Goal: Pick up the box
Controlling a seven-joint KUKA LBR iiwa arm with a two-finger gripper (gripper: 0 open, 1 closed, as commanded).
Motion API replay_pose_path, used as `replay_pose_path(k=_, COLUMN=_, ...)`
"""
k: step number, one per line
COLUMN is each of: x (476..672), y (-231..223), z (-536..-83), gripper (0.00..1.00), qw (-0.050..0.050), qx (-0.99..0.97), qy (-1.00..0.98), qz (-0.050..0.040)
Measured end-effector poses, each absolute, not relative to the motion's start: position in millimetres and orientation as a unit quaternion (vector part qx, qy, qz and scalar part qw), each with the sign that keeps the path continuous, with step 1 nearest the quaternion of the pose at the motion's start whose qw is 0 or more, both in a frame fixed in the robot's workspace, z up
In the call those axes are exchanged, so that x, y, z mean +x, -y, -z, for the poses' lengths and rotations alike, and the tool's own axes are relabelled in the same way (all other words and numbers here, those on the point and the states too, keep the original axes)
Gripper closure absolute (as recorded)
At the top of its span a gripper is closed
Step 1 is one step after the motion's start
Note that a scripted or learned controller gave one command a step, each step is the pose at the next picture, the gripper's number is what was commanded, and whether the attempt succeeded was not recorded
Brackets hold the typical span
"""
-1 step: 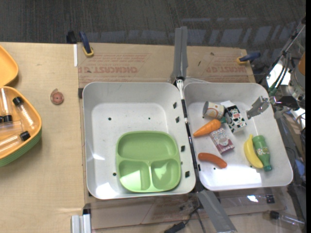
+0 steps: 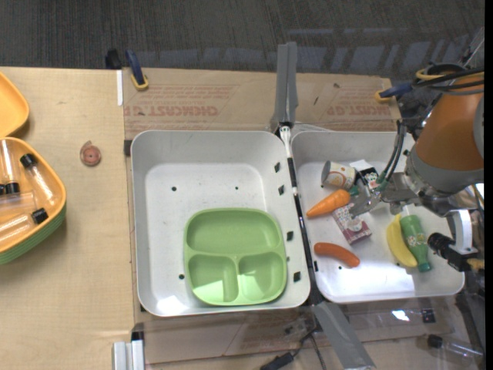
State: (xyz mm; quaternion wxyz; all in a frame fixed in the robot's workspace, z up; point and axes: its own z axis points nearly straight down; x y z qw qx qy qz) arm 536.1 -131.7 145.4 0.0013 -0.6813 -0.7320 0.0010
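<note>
The box (image 2: 352, 227) is small, purplish-red with a pale top face. It lies in the right bin (image 2: 385, 280) between the carrot (image 2: 329, 203) and the banana (image 2: 397, 241). My gripper (image 2: 362, 204) reaches in from the right and hangs just above the box's far end, close to the carrot's thick end. The box looks flat on the bin floor. Whether the gripper touches it is unclear from this angle.
An orange-red sausage-shaped piece (image 2: 337, 254) lies in front of the box. A green bottle (image 2: 416, 243) rests on the banana. A small can (image 2: 336, 177) and a white carton (image 2: 364, 173) sit at the back. The left bin (image 2: 154, 206) holds a green divided plate (image 2: 235, 257).
</note>
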Motion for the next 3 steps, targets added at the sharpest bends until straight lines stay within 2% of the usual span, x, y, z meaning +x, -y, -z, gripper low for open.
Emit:
replay_pose_path(k=1, x=541.2, y=99.3, z=-90.8, gripper=0.0, qw=0.001, qx=-0.678, qy=0.735, qz=-0.0011)
replay_pose_path(k=2, x=540.6, y=101.4, z=-99.3, gripper=1.0, qw=0.002, qx=-0.68, qy=0.733, qz=-0.0015)
replay_pose_path(k=3, x=576.2, y=29.9, z=-337.7, gripper=1.0, qw=0.0, qx=-0.71, qy=0.704, qz=-0.002)
